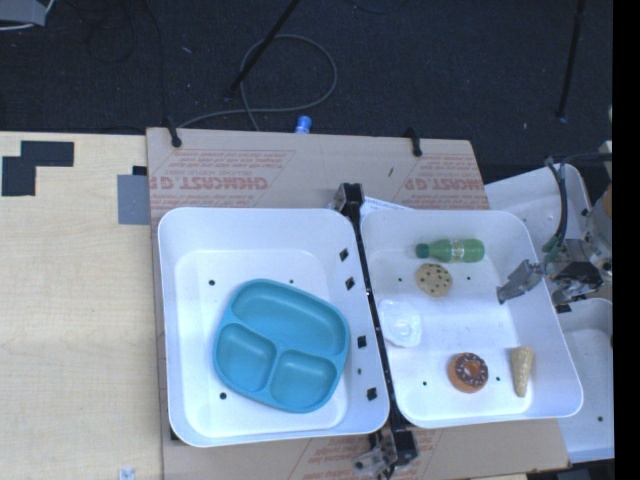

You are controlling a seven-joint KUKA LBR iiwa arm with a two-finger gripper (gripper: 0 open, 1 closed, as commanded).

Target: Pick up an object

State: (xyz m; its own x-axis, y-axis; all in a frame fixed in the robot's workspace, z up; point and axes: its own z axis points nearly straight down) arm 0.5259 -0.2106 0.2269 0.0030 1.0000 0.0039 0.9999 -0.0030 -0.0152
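Note:
The right bin (540,398) holds a green bottle (450,251) lying on its side at the back. A speckled cookie (434,279) lies just in front of the bottle. A pale translucent piece (400,323) sits by the bin's left wall. Toward the front lie a chocolate donut (468,371) and a beige cone (521,369). My gripper (542,281) hangs over the bin's right rim, open, with nothing between its fingers. It is to the right of the bottle and cookie and well behind the cone.
A blue divided plate (281,345) lies in the left bin (190,238). A black divider (362,308) runs between the bins. Both bins rest on a cardboard sheet (300,173). Cables and white hardware crowd the right side around the arm.

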